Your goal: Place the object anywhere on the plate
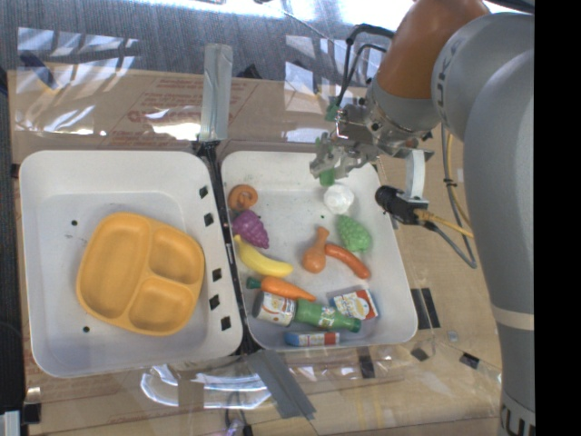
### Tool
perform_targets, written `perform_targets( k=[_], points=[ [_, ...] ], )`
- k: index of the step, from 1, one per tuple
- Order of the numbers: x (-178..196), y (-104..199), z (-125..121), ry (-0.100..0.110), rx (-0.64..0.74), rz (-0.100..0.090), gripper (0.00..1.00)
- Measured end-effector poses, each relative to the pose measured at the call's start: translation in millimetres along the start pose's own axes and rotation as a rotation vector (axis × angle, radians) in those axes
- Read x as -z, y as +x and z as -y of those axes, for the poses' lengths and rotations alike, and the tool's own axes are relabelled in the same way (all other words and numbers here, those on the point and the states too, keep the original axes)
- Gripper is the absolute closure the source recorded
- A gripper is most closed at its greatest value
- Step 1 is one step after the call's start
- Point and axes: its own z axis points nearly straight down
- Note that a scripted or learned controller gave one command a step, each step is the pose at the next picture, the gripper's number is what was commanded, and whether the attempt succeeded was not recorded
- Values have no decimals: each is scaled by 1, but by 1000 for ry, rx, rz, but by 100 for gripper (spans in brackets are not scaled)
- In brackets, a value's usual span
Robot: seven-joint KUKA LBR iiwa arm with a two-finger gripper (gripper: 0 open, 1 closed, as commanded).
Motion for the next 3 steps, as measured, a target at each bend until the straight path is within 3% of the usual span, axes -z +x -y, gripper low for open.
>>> perform_targets(
  k=[1,2,3],
  points=[
    [6,60,84,-2,-91,0,100],
    [11,134,103,-1,-4,1,100],
    [-29,204,147,-1,161,3,100]
  ],
)
